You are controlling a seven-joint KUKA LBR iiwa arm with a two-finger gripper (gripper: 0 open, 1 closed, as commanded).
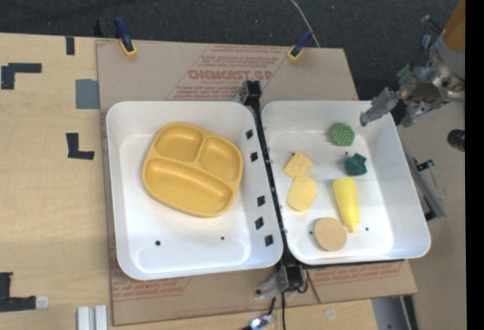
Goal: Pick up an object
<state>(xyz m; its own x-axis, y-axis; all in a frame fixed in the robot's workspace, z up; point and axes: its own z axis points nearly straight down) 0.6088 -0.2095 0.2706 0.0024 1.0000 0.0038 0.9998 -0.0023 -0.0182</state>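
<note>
Pincer [382,110]: it is hanging over the upper right rim of the right bin, above the bin floor and apart from every object; whether it is released or clenched I cannot tell at this size, and nothing is sitting in its grip.

Arm [439,79]: it is reaching in from the right edge of the view, the wrist sitting just outside the bin, which is leaving the whole bin floor open to a descent from above.

Right bin [412,241]: it is carrying all the small graspable things, loosely spread so that most are lying apart from one another.

Green round piece [341,135]: it is lying nearest the pincer, in the bin's upper right part, so I judge it the likeliest pick.

Dark teal piece [355,164]: it is sitting just below the green one, close but apart.

Yellow bottle shape [347,201]: it is lying lengthwise, its lower end close beside the tan disc [330,234]; whether the two are touching I cannot tell.

Two pale yellow pieces [299,179]: they are lying near the divider, one above the other, nearly touching.

Left bin [125,245]: it is holding the yellow divided plate [193,169], lying flat, well apart from the pincer.

Surface [45,192]: it is bearing both bins side by side on a cardboard sheet [219,71] clamped at its far edge, presumably to stop sliding.

Task stage: the approach is under way by my reading; no object is lifted.
</note>
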